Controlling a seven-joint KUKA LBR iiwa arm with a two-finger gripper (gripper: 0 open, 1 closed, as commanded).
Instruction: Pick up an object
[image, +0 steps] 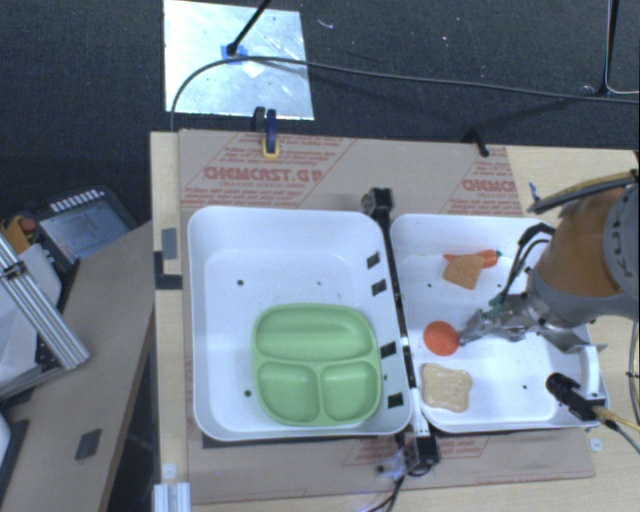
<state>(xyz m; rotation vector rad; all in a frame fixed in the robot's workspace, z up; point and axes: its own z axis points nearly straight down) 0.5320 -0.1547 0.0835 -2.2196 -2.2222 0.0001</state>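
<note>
**Two bins, one tray, four small items, one arm**

One bench (330, 165) is seen, covered with a flat brown board printed with red lettering. Two shallow white bins of smooth plastic with rounded corners are set on it side by side, divided by a black strip with clips. The left bin (290, 240) is the larger in view; the right bin (520, 390) lies against it.

One arm (590, 250) is seen reaching in from the right, its rounded body banded in orange over grey, above the right bin. One gripper (470, 328) is carried low at its end, metallic and narrow, its tip just beside the orange ball. Whether it is parted or closed cannot be told, and nothing is seen clamped in it.

One green tray (318, 362) is laid in the left bin, toward the near wall. It is of smooth, matte plastic, rounded in outline and moulded into three compartments: one long, two smaller.

Four small items are counted in the right bin. One pale, flat, toast-like slice (446, 387) lies near the front left corner. One tan, roughly square, cracker-like piece (463, 270) lies toward the back, touched by one small orange carrot-like piece (487, 257). One round, smooth orange ball (440, 337) sits between slice and cracker, near the dividing wall.
</note>
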